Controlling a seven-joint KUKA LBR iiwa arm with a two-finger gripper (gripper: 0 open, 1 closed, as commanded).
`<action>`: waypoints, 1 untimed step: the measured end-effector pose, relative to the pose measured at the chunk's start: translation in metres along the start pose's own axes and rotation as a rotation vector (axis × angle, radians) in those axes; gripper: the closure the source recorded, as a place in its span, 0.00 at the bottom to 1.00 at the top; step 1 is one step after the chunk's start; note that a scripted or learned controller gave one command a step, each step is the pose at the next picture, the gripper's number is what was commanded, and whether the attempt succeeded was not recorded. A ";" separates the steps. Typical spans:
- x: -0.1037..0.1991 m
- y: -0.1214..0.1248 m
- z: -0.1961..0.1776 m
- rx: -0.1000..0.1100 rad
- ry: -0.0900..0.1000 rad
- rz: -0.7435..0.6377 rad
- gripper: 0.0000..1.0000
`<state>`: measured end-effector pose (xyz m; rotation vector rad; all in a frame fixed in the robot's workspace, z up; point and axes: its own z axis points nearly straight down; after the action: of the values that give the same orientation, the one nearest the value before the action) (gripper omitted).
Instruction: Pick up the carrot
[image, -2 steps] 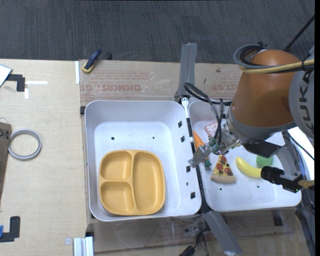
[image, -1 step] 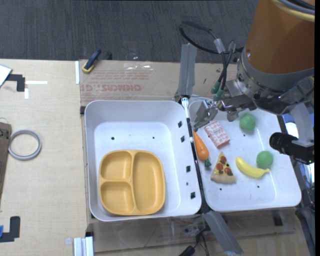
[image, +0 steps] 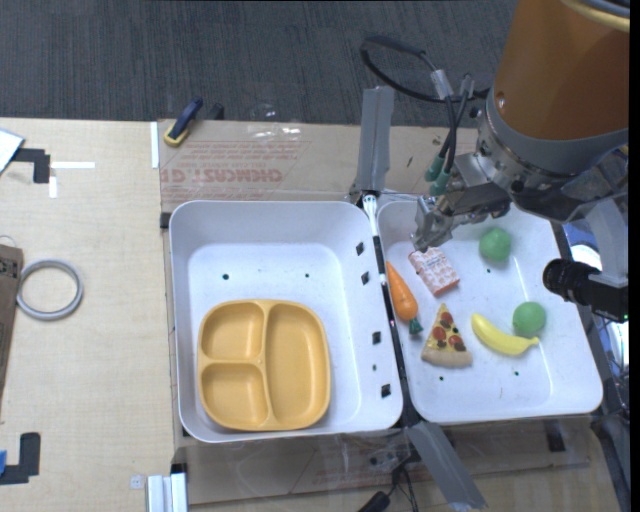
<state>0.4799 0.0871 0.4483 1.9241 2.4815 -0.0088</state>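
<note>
The carrot (image: 401, 290) lies by the left wall of the right bin (image: 500, 400), and the tool (image: 424, 237), whose grip I cannot tell, hangs nearer the pink box (image: 435, 270), so I think it might grab that instead.

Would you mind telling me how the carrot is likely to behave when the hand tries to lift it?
The carrot looks like smooth moulded plastic, so probably stiff, light and a bit slippery. Its round, tapered body may roll or pivot if nudged. It lies against the right bin's left wall, which could crowd one finger.
</note>
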 end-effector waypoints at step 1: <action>0.000 0.000 0.000 0.000 0.000 0.001 0.00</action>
<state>0.4799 0.0870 0.4482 1.9250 2.4812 -0.0095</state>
